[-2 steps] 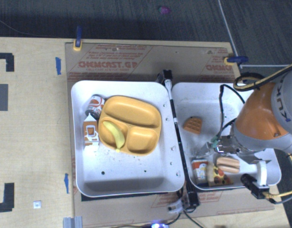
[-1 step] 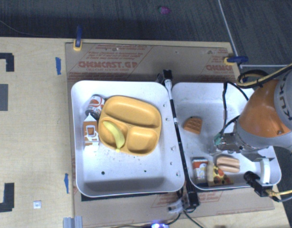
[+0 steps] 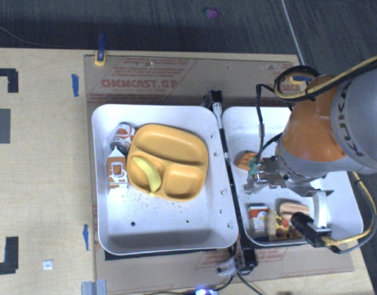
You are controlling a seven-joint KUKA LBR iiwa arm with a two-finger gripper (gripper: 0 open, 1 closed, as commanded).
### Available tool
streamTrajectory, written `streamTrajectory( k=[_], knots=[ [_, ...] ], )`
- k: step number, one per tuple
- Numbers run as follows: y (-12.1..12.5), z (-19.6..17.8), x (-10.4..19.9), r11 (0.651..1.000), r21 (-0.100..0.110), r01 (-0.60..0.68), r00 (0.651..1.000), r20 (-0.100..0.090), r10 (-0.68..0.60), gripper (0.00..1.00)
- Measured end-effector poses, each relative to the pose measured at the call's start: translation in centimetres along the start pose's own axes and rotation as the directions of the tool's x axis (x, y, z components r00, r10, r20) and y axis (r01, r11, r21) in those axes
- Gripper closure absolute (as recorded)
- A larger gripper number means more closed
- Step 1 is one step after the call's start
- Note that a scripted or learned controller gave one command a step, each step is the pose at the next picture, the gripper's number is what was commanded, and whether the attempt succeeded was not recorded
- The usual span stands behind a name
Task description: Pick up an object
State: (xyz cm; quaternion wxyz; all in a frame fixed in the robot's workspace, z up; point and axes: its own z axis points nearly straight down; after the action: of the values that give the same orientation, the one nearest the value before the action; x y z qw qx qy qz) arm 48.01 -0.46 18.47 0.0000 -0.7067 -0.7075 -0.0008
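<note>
My gripper [image 3: 257, 178] hangs low over the left part of the right bin [image 3: 354, 226], under the grey and orange arm [image 3: 314, 137]. Just up and left of it lies a small orange-brown object [image 3: 244, 160], partly hidden by the gripper body. A red and white packet [image 3: 258, 219] lies below the gripper near the bin's front wall. Beside the packet are a yellow piece [image 3: 273, 224] and a pink and tan toy [image 3: 293, 210]. I see nothing held by the gripper.
The left bin [image 3: 115, 226] holds a yellow divided plate [image 3: 170, 152] with a banana [image 3: 148, 172] in it, plus a can [image 3: 121, 137] and a small orange and white carton [image 3: 116, 171] at its left. Cables and a black clamp [image 3: 212, 98] run along the divider between the bins.
</note>
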Motion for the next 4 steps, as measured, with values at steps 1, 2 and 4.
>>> streamTrajectory(
  k=[1,2,4],
  knots=[
    [0.0,0.0,0.0,1.0,0.0,0.0,1.0,0.001,0.0,0.0],
    [0.0,0.0,0.0,1.0,0.0,0.0,1.0,0.001,0.0,0.0],
    [0.1,9.4,-9.2,1.0,-0.004,-0.002,1.0,-0.001,0.002,0.0]
  ],
)
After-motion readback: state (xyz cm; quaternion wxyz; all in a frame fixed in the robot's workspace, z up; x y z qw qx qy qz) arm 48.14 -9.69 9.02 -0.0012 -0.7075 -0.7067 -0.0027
